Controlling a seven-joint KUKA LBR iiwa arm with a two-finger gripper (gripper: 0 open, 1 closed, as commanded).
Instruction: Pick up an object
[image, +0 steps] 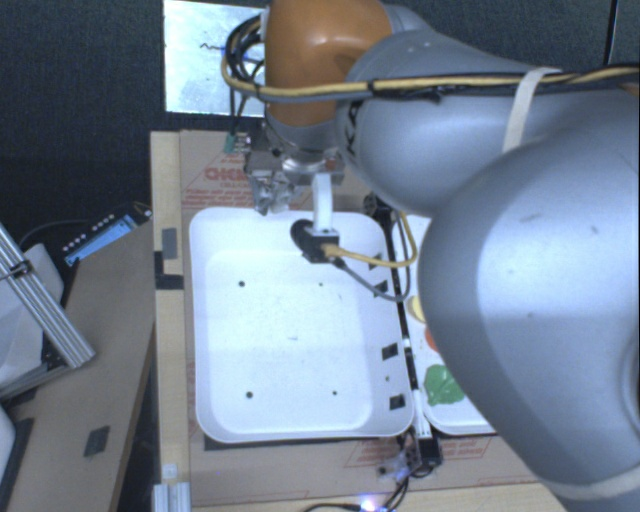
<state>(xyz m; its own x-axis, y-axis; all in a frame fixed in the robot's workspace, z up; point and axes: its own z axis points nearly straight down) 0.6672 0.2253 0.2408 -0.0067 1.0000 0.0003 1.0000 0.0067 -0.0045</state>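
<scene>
Progress on the task is judged to be at an early stage: no object is seen held, and a grasp is not yet shown. The end effector (272, 196) is positioned at the far edge of the left bin (215, 330), just over its far rim, below the orange band (320, 55) of the arm (520, 240). Whether the end effector is open or closed cannot be told, as its tip is small and blurred against the rim, and nothing can be made out in it. A small dark fitting (312, 240) with a yellowish cable (375, 262) is seen hanging just right of the end effector, over the far part of the left bin; it appears to belong to the arm rather than to the bin contents. The candidate objects lie in the right bin (455, 425), largely hidden by the arm: a green object (440, 383) near the near edge, and a red object (431, 341) and a yellow object (417, 310) farther along its left side. The remaining steps are judged to be all of them: an object must be approached, gripped and lifted.
</scene>
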